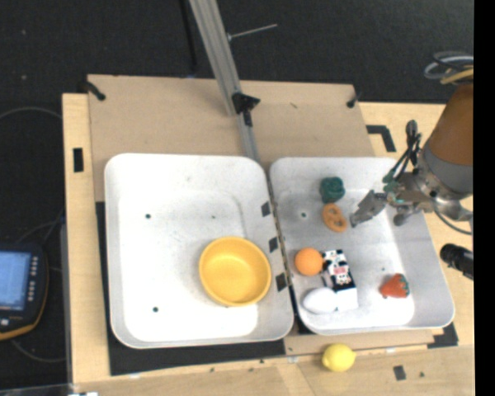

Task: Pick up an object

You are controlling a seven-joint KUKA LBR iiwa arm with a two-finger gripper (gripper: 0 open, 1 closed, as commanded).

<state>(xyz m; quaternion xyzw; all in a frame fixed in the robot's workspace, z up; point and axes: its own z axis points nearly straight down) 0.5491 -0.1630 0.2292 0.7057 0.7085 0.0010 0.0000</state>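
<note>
The fingers point(365, 213) hang over the right bin point(421, 246), pointing to the left, and I cannot tell if they are spread or closed; nothing is visible between them. The landmark is this right bin. Beside it, on the left, stands the left bin point(148, 221) with a yellow bowl point(234, 270) inside. In the right bin, the brown oval object point(335, 217) lies just left of the fingers, near them but apart. The green object point(332, 189) is above it. An orange ball point(308, 261), a black-and-white box point(339, 271), a white object point(320, 300) and a red strawberry point(394, 286) lie lower. A lemon point(338, 357) rests on the desk point(190, 114) below the bin.
</note>
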